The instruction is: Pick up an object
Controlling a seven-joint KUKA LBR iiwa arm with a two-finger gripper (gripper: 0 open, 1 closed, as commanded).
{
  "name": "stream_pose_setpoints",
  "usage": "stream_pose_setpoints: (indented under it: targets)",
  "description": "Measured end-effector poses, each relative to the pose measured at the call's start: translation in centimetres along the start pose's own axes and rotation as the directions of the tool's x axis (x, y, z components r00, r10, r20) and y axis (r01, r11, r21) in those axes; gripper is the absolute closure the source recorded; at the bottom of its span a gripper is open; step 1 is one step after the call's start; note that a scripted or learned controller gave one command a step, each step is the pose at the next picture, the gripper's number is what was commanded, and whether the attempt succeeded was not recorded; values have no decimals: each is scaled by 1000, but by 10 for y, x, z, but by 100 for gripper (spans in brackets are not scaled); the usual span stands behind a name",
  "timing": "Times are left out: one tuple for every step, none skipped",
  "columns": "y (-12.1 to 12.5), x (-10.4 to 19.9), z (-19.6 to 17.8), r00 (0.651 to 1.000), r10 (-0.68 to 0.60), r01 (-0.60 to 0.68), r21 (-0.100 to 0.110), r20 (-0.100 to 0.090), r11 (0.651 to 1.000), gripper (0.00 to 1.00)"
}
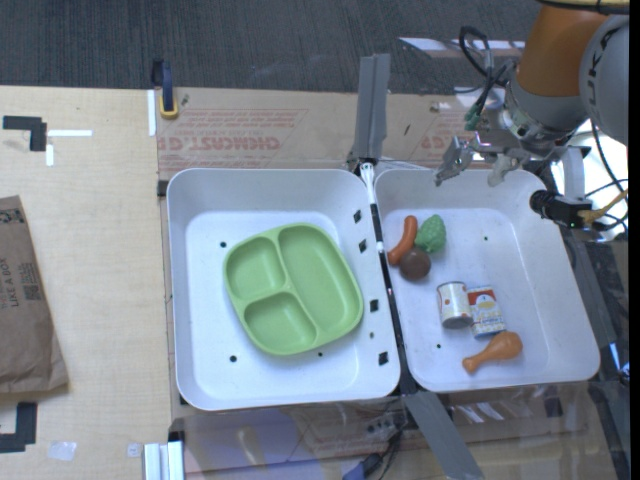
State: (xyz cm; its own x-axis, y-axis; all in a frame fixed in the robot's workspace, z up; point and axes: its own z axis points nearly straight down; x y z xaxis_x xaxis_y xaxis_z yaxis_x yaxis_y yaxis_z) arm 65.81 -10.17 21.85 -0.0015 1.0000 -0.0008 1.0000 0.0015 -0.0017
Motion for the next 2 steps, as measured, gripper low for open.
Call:
stream_pose_setpoints:
  targets:
    - [-15,10,126,997,-74,74,-3,0,997,0]
    - [-59,0,127,991,-132,132,-1,0,991,0]
